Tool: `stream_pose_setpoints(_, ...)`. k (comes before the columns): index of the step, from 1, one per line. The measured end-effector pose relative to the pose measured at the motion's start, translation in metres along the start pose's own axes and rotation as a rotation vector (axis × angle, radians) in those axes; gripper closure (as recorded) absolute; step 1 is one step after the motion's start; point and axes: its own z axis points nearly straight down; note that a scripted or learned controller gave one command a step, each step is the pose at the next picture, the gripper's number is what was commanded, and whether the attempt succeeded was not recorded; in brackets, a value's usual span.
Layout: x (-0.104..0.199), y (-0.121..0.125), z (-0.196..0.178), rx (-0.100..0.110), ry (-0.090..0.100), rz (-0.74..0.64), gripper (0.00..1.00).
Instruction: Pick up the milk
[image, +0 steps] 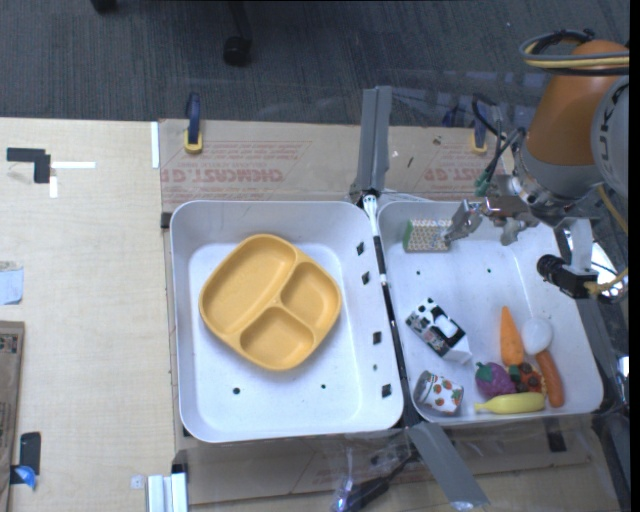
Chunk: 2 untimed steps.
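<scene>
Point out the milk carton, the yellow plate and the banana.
milk carton (437, 328): camera view, on its black-and-white side, in the right bin.
yellow plate (270, 301): camera view, on the ridge between its compartments, in the left bin.
banana (511, 403): camera view, mid-length, near the right bin's front edge.

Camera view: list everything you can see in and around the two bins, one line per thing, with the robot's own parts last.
left bin: 1, white, left half of the bench
right bin: 1, white, beside the left bin
plate: 1, yellow, three compartments, in the left bin
milk carton: 1, black-and-white cow pattern, lying in the right bin near its left wall
sponge: 1, green edge with speckled top, far left corner of the right bin
can: 1, patterned, near left corner of the right bin
carrot: 1, orange, right bin
banana: 1, yellow, near edge of the right bin
clamp: 1, blue and yellow, behind the left bin
arm: 1, grey and orange, upper right
gripper: 1, grey, over the far side of the right bin
</scene>
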Motion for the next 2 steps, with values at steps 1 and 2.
stream_pose_setpoints(1,0.02,-0.049,0.095,0.0,0.0,0.053,0.0)
stream_pose_setpoints(2,0.012,-0.083,0.1,-0.004,0.001,-0.063,0.0)
